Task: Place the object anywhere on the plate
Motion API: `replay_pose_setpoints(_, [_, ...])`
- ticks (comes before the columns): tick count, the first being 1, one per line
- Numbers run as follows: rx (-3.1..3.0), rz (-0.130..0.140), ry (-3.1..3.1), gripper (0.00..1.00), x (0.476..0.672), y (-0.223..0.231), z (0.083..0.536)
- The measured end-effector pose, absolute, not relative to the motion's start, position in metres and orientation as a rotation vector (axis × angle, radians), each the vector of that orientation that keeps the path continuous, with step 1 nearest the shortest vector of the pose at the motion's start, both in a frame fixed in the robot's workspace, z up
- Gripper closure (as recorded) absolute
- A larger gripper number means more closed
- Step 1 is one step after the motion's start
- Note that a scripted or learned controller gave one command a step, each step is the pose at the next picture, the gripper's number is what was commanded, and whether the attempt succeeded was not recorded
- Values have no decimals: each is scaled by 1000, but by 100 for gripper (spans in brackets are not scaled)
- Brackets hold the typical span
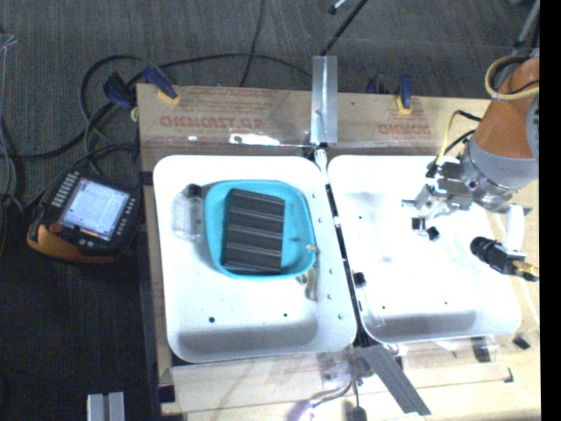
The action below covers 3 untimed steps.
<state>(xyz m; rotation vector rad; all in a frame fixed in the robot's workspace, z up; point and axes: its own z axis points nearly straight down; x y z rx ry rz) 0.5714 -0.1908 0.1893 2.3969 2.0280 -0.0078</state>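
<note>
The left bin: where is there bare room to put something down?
In the left bin, the free white floor lies along the near wall, below the blue plate. The middle is crowded: a dark ridged block covers the plate, and a clear object sits against its left edge.

Dark grey carpet floor [70, 24] around wooden table [263, 117]. Black cables [114, 68] trail across carpet at left. Handheld control pendant [86, 214], orange-edged, lit screen, lies on floor left of table. Blue clamp [158, 82] at table's far left corner. Metal upright post [325, 99] at table's far edge centre. Even overhead light.
</note>
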Motion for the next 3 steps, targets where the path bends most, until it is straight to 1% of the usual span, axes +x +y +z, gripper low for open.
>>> replay_pose_setpoints(1, [2397,-7,2028,0,572,-191,189])
replay_pose_setpoints(2, [2421,-5,2006,0,526,-193,148])
replay_pose_setpoints(3, [2742,-7,1534,0,483,-211,198])
